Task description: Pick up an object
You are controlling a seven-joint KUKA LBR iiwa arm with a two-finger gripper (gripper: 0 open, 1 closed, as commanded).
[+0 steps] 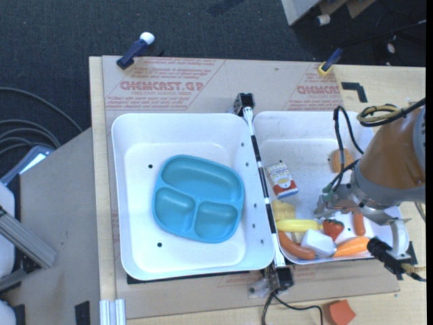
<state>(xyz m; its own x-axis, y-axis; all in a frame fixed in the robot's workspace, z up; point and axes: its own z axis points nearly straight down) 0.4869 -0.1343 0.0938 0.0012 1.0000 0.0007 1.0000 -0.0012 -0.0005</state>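
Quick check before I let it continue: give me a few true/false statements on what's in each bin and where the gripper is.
1. The blue tray lies in the left bin. True.
2. The gripper is over the left bin. False: it is over the right bin, near the strawberry.
3. The small carton is in the right bin. True.
4. The blue tray holds a banana. False: its compartments are bare; the banana lies in the right bin.
5. An orange block lies outside the bins. True.
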